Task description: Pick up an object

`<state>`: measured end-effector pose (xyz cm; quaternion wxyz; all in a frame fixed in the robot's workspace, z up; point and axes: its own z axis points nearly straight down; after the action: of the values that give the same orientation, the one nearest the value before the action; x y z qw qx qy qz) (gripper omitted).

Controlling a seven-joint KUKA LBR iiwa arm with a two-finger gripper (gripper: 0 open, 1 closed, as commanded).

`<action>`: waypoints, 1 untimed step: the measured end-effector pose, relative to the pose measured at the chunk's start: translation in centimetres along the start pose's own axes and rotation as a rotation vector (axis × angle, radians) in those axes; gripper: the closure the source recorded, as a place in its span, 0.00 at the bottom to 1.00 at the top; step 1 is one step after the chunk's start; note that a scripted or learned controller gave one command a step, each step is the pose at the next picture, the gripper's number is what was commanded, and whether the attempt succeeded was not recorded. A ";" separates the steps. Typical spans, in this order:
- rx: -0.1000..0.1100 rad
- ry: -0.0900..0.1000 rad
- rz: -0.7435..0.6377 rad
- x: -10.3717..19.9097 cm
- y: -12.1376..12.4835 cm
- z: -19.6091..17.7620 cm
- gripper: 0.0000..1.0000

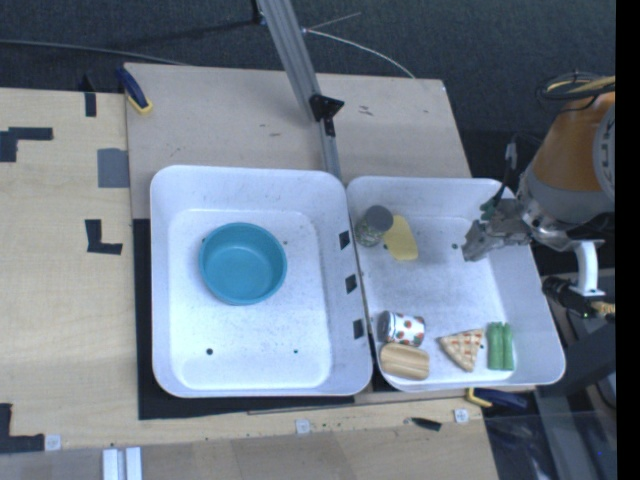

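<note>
A wooden bench (60, 268) is sitting under a dark blue floor at the top of the view. Bits of dark tape are sticking to the wood on the left side. A lighter board (230, 108) is lying on the bench, and two white bins are sitting side by side on it. A grey metal pole (290, 43) is leaning in from the top and ending between the bins. A small blue and yellow clamp (135, 90) is biting the board's top left corner.

The left bin (175, 268) is holding a blue bowl (243, 263), which is sitting near its middle.

The right bin (530, 338) is holding six small things. A grey can (375, 224) is lying near the top left, and a yellow block (402, 238) is touching it on its right. Along the bottom, a small cup with red marks (403, 327) is lying just above a tan bread roll (404, 362). A toy pizza slice (463, 349) is lying beside a green stick (499, 346) in the bottom right corner. No words can be read on any of them.

The grey and orange arm is reaching in from the right. Its gripper (476, 244) is hanging over the top right part of the right bin, well apart from the things. Nothing is between its tips, and how wide it is cannot be told.
</note>
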<state>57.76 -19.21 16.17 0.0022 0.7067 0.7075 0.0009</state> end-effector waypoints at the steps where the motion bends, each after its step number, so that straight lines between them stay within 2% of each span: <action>1: 0.001 0.000 -0.001 0.0 0.1 -5.3 1.00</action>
<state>57.84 -19.19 21.43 0.0018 0.7065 0.7077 0.0007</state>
